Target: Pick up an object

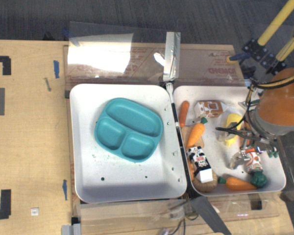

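Observation:
The right white bin [279,185] holds several toy foods. A long orange carrot [183,112] lies by its left wall, with a second carrot with a green top [196,134] beside it. A brown and white carton [209,109] stands at the back, and a yellow piece [231,127] lies mid-bin. A black and white box [200,161] and a tan lump [206,181] sit at the front left. A third carrot [239,183] lies along the front wall. My gripper [241,155] hangs low over the bin's right half, just beside a small orange and white bottle [255,163].
The left bin [83,180] holds a teal divided plate [129,129]. The arm's orange band [281,104] and cables cover the right bin's far right corner. A clear plastic sheet [112,58] lies behind the bins. Bare wooden bench [24,131] lies to the left.

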You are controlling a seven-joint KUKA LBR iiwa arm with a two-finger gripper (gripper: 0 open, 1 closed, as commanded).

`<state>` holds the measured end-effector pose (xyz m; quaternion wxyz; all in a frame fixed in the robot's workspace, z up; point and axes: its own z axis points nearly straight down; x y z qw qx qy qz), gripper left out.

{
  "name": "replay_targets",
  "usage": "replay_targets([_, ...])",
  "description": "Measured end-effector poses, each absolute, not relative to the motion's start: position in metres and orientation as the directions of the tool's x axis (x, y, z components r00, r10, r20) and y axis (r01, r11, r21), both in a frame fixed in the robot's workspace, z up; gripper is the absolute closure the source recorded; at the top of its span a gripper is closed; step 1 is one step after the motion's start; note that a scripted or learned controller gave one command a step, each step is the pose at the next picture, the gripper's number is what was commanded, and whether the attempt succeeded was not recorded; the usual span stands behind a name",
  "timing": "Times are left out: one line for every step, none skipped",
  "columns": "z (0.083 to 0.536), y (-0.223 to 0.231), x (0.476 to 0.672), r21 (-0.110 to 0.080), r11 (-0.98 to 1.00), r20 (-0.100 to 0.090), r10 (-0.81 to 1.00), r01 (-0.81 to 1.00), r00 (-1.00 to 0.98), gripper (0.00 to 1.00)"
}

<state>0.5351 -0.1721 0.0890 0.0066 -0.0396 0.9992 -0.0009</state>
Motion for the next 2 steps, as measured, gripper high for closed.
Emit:
replay_targets([0.1024, -0.1713, 0.5392, -0.006, 0.997, -0.025, -0.081, -0.081, -0.996, 1.0])
replay_targets([0.1015, -0.1709, 0.5388, -0.005, 0.997, -0.024, -0.082, -0.082, -0.996, 0.0])
